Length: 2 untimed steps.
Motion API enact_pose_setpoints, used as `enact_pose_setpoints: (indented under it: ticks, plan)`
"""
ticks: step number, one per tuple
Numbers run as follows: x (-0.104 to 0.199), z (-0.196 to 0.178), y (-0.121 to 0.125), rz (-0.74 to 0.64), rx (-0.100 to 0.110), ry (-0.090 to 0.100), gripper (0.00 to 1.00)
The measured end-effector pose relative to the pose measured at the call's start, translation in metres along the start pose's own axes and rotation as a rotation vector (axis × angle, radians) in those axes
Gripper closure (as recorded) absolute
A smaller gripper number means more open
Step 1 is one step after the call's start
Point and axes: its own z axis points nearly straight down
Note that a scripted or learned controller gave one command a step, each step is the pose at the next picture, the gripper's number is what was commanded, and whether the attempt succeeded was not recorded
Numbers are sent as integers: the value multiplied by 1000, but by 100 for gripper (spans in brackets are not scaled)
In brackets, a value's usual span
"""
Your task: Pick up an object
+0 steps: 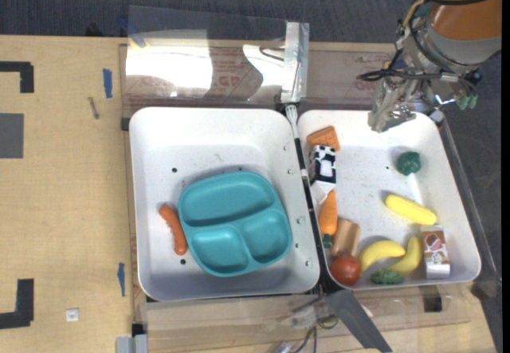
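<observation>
While hovering over right bin (pixel 456 154) rear edge, tool (pixel 392 114) state unclear, touching nothing.

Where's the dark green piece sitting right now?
In the right bin, upper right part, the dark green piece lies just above the yellow corn-like piece.

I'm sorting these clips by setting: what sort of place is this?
Probably a robotics lab bench set up for picking trials: a grey-and-orange arm over two white bins, toy food such as a banana, and tape marks on the board.
</observation>
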Motion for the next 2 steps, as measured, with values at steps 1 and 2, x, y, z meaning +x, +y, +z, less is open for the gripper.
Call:
enact_pose_setpoints:
  ticks: [1, 2]
  plan:
    - [-33, 66, 55, -100, -8, 14, 100]
    - [-25, 47, 41, -25, -3, 5, 100]
